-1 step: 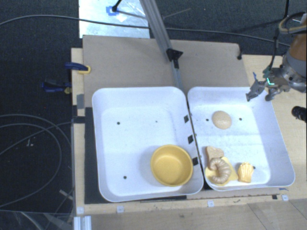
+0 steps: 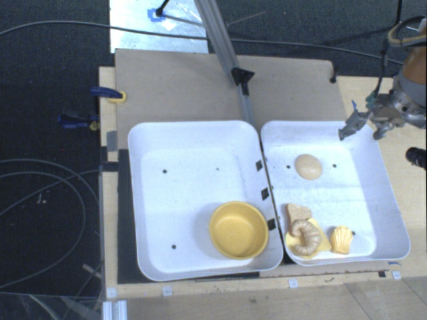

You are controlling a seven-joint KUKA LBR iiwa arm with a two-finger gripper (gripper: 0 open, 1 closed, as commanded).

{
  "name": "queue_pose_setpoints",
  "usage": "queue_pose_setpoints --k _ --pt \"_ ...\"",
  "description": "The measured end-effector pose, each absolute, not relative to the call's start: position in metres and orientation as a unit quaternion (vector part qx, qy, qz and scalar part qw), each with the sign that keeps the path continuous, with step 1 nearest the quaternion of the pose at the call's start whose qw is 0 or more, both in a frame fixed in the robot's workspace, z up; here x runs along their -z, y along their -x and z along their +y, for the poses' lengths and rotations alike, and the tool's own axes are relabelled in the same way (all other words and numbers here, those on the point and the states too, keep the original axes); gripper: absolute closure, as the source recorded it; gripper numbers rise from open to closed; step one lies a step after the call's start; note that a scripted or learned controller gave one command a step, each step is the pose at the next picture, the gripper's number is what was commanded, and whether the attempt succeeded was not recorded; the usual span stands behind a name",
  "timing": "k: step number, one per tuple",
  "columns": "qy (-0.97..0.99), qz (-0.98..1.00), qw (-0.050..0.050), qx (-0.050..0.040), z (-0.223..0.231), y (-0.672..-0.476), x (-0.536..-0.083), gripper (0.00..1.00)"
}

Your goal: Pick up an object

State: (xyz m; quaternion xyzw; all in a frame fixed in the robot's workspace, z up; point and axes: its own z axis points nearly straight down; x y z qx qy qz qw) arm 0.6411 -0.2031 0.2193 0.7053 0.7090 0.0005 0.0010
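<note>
The claw (image 2: pixel 365 127) hangs at the far right corner of the right bin (image 2: pixel 387 199), its two dark fingers spread apart with nothing between them. Above it sits the grey wrist of the arm (image 2: pixel 412 89), capped by an orange band at the picture's right edge.

Right bin, contents: a round beige bun-like object (image 2: pixel 308 166) lies alone on the bin floor, nearer the camera than the claw and to its left, well apart from it. In the near corner lie three more items: a tan chunk (image 2: pixel 297 212), a curled pale pastry-shaped piece (image 2: pixel 305 237) touching it on a yellow patch, and a small yellow ridged shell-shaped piece (image 2: pixel 341 239) just beside these.

Left bin (image 2: pixel 153 179), contents: a yellow bowl (image 2: pixel 239 229) stands upright in the near right corner, close to the wall shared with the right bin.

Surface and room: both bins rest on a tan board (image 2: pixel 180 85) laid over a bench. A blue clamp with a yellow handle (image 2: pixel 107 95) grips the board's left edge. A grey pole (image 2: pixel 217 25) slants down to a black fitting behind the bins. Dark carpet (image 2: pixel 47 52) surrounds the bench, crossed by thin cables (image 2: pixel 40 199).

Writing: no legible labels or brand marks can be made out.
</note>
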Motion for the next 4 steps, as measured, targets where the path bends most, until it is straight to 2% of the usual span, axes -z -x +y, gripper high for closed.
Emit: queue_pose_setpoints --k 1,2,3,4 --pt "-0.706 0.709 0.0 0.0005 -0.195 -0.634 -0.169 0.0" --pt "-0.704 0.71 -0.001 0.0007 -0.19 -0.64 -0.109 0.0" --pt "-0.704 0.71 0.007 -0.0033 -0.192 -0.644 -0.098 0.0" --pt "-0.703 0.711 0.004 -0.0013 -0.191 -0.642 -0.104 1.0"
